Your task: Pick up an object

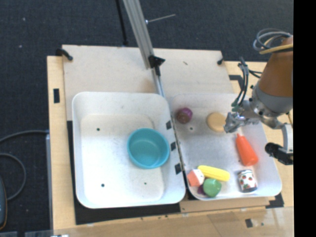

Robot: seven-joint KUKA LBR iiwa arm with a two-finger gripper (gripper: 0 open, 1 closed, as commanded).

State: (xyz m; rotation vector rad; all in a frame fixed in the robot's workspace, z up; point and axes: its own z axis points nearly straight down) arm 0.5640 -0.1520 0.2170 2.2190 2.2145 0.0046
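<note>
Just beside the tan disc (216, 122), gripper (232, 126) hangs mid-bin.

The two white bins (94, 107) look like smooth plastic with tiny dark specks. The blue bowl (148, 148) is shiny plastic. The bench (103, 65) looks like plain, dull wood. The tall pole (137, 21) is ridged grey metal. The floor (39, 19) looks like rough dark carpet
</note>
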